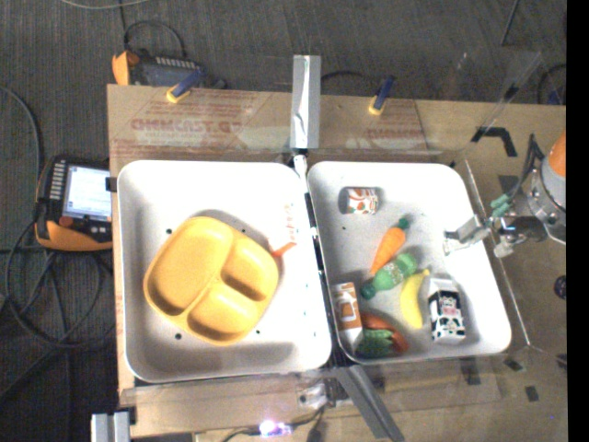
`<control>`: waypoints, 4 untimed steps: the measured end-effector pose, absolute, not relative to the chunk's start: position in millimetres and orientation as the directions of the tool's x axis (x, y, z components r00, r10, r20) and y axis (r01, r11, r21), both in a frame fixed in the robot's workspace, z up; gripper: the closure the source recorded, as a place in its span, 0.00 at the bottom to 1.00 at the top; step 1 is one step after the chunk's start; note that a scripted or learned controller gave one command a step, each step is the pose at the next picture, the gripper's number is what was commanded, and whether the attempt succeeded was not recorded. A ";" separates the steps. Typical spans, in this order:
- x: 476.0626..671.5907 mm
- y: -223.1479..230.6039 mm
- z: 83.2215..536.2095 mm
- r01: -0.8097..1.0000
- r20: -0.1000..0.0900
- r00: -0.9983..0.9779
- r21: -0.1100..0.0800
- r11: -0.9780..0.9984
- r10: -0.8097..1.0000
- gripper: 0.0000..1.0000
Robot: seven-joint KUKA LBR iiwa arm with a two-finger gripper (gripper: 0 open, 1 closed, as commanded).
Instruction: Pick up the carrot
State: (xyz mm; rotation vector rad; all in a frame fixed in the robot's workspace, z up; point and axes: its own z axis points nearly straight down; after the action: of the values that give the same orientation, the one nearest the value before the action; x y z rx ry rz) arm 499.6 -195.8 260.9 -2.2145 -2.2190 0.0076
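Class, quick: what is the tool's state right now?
Tool: cannot be told; it sits at the right white bin's edge, apart from the orange carrot.

Here's the carrot (389, 245), orange with a small green top, lying flat in the right bin (479, 325). It sits at a slant, green end up toward the bin's far right, pointed tip down toward the near left. It's around the middle of that bin, a touch toward the far edge. Its lower tip lies right by a green bottle (390, 276), seemingly touching it. Nothing grips it.
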 end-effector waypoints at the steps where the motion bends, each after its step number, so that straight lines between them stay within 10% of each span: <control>1: 553.7 -155.1 297.8 1.000 0.000 -0.001 -0.007 0.001 1.000 0.00; 2: 581.9 -103.5 180.2 1.000 0.000 0.020 -0.004 -0.020 1.000 0.00; 3: 602.4 -161.9 89.5 0.976 -0.004 -0.217 0.008 0.217 0.976 0.00; 4: 603.4 -162.7 99.3 0.976 -0.007 -0.216 0.010 0.216 0.976 1.00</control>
State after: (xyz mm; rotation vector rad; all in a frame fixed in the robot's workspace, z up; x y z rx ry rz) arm 603.4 -162.7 99.3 -1.9741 -2.4588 -0.0061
